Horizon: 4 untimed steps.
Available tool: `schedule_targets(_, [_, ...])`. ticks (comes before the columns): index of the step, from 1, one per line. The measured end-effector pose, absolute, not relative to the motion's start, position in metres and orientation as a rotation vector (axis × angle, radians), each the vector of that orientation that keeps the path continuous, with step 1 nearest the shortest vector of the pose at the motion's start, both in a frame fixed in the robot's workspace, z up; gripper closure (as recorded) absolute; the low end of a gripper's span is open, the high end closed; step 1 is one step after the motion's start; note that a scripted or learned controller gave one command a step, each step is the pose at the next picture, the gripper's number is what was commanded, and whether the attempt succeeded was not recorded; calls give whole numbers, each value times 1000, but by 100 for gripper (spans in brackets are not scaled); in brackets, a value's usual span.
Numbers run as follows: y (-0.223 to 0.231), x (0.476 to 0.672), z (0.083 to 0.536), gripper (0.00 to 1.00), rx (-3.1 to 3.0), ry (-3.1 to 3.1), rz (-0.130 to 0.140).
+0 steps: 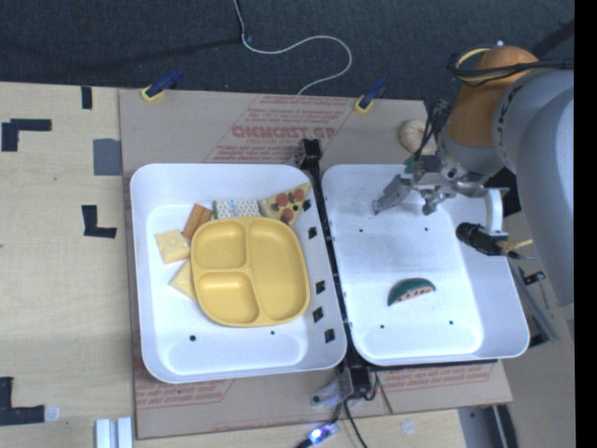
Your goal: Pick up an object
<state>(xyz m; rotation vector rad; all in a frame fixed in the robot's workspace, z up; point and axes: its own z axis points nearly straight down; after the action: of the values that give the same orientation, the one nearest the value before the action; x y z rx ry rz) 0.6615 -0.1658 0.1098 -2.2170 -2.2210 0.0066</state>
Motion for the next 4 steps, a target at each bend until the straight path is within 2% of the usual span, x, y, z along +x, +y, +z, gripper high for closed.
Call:
schedule_targets(1, [-165, 661, 83, 0, -2217, -2225, 5])
schedule_targets(2, [-164, 662, 95, 100, -2218, -2227, 3])
schedule_targets(3, [-172, 668, 151, 100, -2222, -2226, -3])
schedule_targets(4, [-169, 665, 193, 100, -2221, -2224, -2])
